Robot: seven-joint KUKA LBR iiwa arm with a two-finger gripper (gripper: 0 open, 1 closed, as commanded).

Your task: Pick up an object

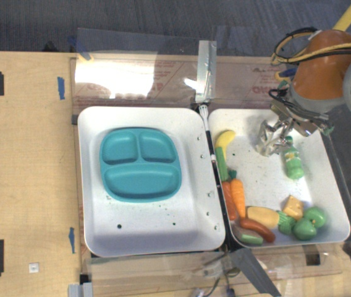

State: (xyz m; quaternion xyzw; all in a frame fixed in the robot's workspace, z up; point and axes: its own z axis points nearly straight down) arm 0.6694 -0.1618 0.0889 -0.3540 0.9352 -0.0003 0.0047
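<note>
The gripper hangs low over the right bin, just beside a green toy; I cannot tell how the jaws stand. The left bin carries a teal plate.

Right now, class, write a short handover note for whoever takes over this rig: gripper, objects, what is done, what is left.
Gripper: low over the right bin, far side; finger state unclear, nothing seen held.
Right bin: banana at the far left, carrot along the left wall, green bottle just right of the gripper, apple and other toy food along the near edge.
Left bin: teal divided plate.
Done: arm reached into the right bin.
Left: grasp one object and lift it.
</note>
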